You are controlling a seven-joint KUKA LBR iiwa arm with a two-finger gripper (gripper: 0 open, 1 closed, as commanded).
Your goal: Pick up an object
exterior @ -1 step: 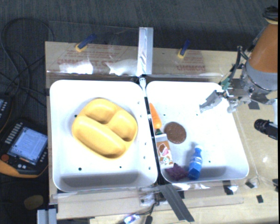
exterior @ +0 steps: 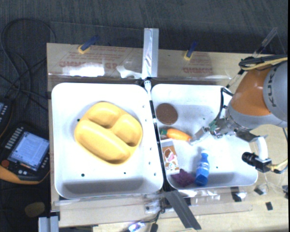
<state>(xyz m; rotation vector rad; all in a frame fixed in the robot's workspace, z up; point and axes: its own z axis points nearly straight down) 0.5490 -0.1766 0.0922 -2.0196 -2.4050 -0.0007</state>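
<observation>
Jaws [exterior: 199, 135] beside carrot [exterior: 178, 135]; arm [exterior: 261, 100] lettered "KU".

You are looking down from one fixed camera above the bench [exterior: 58, 52], tilting at a slant so both bins are lying fully in frame. The gripper [exterior: 199, 135] is sitting right of centre, over the right bin [exterior: 212, 98]; the left bin [exterior: 63, 178] is lying well to its left. The arm [exterior: 253, 100] is entering from the gripper's right. The camera is standing far enough back that floor and cables are showing beyond the bench.
</observation>
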